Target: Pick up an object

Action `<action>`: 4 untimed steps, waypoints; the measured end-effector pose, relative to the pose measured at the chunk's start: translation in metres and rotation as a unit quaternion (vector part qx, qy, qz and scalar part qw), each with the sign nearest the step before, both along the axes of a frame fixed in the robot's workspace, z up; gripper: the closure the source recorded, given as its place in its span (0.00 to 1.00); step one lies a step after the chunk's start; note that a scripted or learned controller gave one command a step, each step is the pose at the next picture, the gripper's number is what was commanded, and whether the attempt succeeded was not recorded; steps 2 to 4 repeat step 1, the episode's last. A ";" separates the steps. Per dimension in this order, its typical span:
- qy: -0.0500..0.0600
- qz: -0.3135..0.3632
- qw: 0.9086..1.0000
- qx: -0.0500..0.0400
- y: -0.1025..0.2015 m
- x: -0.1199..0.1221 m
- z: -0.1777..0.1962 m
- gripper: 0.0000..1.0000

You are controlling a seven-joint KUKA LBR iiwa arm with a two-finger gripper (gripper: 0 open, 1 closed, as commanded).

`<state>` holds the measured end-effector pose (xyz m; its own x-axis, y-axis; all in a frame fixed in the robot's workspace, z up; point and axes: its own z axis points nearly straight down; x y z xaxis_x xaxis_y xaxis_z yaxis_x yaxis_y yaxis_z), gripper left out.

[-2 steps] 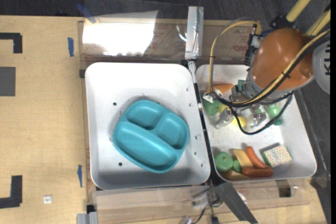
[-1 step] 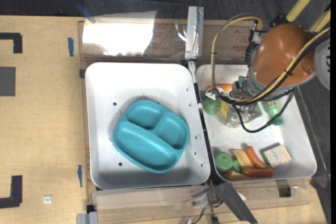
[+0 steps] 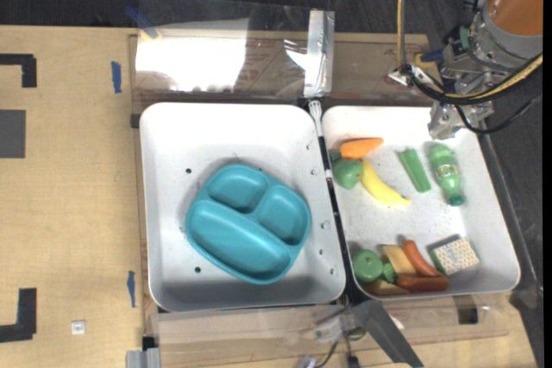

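My gripper [image 3: 443,123] hangs over the far right corner of the right bin [image 3: 496,211], just above and left of a green bottle [image 3: 447,174]. Nothing shows in its grasp. A green stick [image 3: 414,170] lies left of the bottle. Further left are a yellow banana [image 3: 382,187], an orange carrot [image 3: 360,147] and a round green fruit [image 3: 348,174]. Along the near wall lie another green fruit [image 3: 366,264], a tan piece [image 3: 397,258], a red sausage [image 3: 417,257], a red pepper [image 3: 423,281] and a patterned block [image 3: 454,254].
The left bin [image 3: 164,151] holds a teal divided plate [image 3: 248,221]. A clear plastic sheet with a taped strip [image 3: 317,56] stands behind the bins. Yellow and black cables [image 3: 404,30] loop beside the arm's wrist.
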<state>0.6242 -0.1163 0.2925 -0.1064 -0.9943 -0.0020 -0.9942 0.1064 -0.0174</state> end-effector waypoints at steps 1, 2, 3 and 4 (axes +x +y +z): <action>0.010 0.111 0.994 0.003 0.017 0.034 -0.120 1.00; 0.010 0.111 0.994 0.003 0.017 0.034 -0.120 1.00; 0.010 0.111 0.994 0.003 0.017 0.034 -0.120 1.00; 0.010 0.111 0.994 0.003 0.017 0.034 -0.120 1.00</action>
